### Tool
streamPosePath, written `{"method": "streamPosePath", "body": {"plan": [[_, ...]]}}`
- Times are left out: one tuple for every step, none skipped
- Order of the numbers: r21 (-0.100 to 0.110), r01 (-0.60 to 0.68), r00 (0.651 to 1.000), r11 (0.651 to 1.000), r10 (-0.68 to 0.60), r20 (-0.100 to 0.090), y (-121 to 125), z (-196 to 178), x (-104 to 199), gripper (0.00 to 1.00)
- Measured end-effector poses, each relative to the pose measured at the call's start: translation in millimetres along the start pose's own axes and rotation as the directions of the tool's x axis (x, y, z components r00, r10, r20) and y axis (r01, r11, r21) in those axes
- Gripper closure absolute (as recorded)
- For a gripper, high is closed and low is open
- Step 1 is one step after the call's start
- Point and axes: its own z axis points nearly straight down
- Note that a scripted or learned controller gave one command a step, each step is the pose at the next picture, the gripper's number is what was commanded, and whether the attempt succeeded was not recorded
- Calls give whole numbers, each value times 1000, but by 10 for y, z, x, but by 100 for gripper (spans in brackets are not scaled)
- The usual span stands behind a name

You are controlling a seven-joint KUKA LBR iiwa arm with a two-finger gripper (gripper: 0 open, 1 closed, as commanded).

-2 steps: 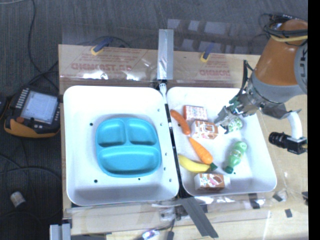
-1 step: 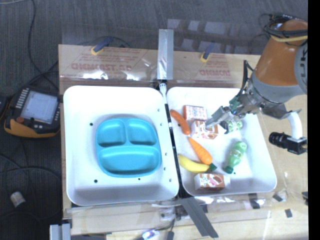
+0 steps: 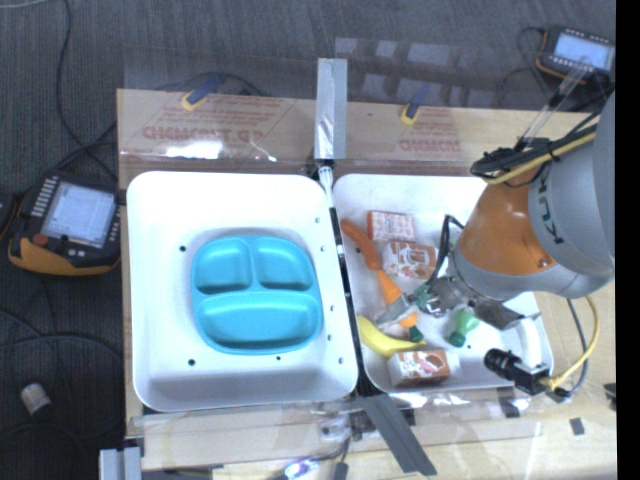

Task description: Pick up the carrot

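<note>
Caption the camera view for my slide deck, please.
Arm reaching into the right bin near a carrot and banana; blue tray in the left bin.

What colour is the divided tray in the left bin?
Light blue plastic divided tray, clearest in the camera view.

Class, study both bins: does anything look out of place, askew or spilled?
Nothing is spilled or damaged. The carrot, banana and snack packets lie jumbled in the right bin, while the blue divided plate sits squarely in the left bin.

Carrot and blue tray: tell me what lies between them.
In the camera view, the adjoining white rims of the two bins run between the carrot and the blue tray, plus bare white bin floor.
</note>
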Motion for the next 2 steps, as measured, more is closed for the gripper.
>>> {"method": "streamPosePath", "body": {"plan": [[3,1,1000,1000,-1,-5,-4,-75,20,100],[-1,-243,970,970,243,5,26,-1437,-391,100]]}}
